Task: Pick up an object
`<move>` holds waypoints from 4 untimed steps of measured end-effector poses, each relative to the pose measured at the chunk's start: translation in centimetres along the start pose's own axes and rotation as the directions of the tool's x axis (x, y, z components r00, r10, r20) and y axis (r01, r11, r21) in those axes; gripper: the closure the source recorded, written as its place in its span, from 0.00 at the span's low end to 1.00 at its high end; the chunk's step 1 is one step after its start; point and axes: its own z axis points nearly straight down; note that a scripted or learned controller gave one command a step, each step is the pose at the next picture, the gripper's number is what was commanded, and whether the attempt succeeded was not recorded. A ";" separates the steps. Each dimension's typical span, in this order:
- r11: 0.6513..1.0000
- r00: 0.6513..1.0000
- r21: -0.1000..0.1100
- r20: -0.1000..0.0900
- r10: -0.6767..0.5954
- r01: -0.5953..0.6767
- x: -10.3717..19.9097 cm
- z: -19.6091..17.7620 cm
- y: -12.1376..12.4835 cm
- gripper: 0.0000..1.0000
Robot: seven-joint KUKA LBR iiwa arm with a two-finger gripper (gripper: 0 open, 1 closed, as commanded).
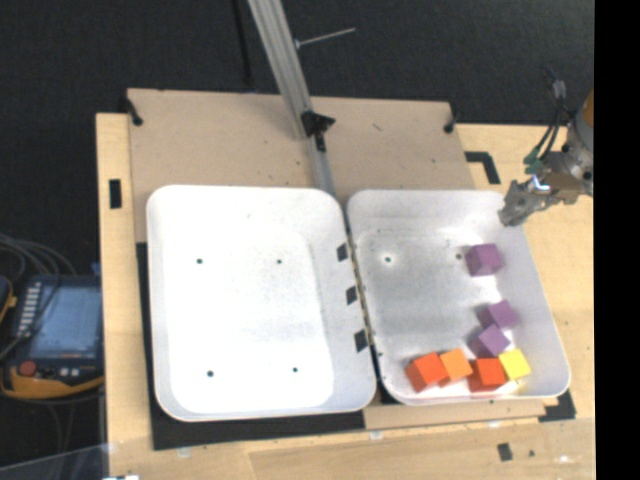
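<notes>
Gripper (pixel 520 206) over the right bin's (pixel 420 228) far right corner, finger state cannot be told, purple block (pixel 485 258) lying just below it inside that bin, more blocks (pixel 470 363) clustered at the bin's near right corner

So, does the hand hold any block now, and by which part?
Nothing is seen in the hand; it hangs at the right bin's far edge, apart from the nearest purple block.

Purple, orange, yellow blocks (pixel 484 258); white bins (pixel 245 298)

Grey metal tool (pixel 520 204), green/dark cables above it, orange bit at edge.
</notes>
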 end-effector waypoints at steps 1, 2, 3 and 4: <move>1.000 1.000 0.007 -0.003 -0.001 0.001 5.0 0.7 0.4 1.00; 1.000 1.000 0.008 -0.003 0.003 -0.003 10.2 0.8 -1.1 1.00; 1.000 1.000 0.008 -0.004 -0.001 0.001 14.8 0.7 -1.8 1.00; 1.000 1.000 0.009 -0.004 0.000 0.000 18.9 1.7 -3.0 1.00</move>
